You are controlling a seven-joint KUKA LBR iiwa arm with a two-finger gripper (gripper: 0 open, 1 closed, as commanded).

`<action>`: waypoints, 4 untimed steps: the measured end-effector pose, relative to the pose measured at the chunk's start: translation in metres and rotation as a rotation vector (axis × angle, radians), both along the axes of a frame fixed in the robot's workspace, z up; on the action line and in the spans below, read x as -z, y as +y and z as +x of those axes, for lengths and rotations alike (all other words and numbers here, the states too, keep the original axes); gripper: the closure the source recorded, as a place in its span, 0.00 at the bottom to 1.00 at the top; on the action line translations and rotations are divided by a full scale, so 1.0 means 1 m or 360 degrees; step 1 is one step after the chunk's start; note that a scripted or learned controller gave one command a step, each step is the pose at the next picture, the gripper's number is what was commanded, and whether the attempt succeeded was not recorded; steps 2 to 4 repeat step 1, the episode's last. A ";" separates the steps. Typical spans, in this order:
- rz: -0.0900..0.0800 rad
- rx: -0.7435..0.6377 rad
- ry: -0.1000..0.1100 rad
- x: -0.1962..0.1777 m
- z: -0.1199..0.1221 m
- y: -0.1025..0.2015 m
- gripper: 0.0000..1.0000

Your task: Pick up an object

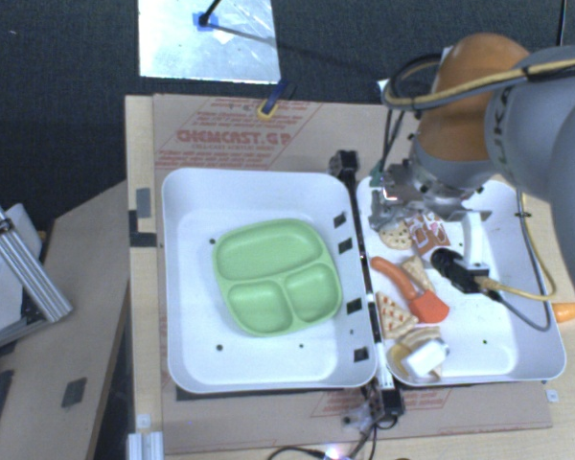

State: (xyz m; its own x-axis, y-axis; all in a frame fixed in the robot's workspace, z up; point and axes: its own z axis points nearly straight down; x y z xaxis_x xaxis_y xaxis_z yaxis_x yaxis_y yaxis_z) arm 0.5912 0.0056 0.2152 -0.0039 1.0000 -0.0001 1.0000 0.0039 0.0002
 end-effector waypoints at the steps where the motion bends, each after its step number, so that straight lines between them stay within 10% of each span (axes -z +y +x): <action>1: 0.0001 -0.0002 -0.0004 -0.016 0.011 0.001 1.00; 4: 0.0001 -0.0002 -0.0004 -0.016 0.011 0.001 1.00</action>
